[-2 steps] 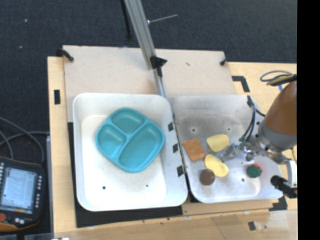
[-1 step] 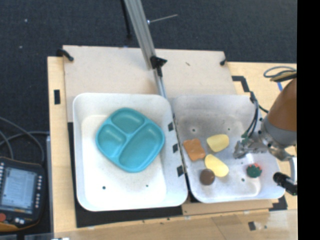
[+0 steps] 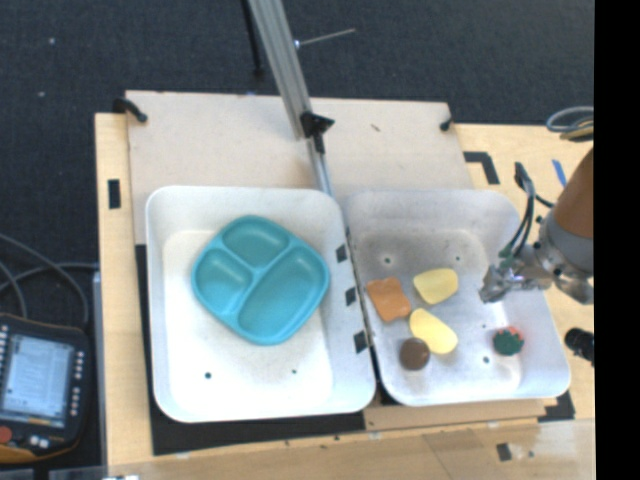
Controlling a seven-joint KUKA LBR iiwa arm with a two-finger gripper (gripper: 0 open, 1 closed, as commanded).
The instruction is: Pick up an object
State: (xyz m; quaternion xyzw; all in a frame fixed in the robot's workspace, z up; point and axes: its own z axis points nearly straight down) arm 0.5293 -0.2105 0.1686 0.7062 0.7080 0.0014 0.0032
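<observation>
Camera view, angled down: the wooden desk carries 2 shallow white plastic bins with rounded corners. The left bin holds a glossy turquoise plate moulded into 3 compartments. The right bin, scuffed grey on its floor, holds an orange block, 2 smooth yellow pieces, a brown ball and a small green-and-red item. The tool hangs over the right bin's right side, above the green-and-red item; its state cannot be told. No legible writing.
</observation>
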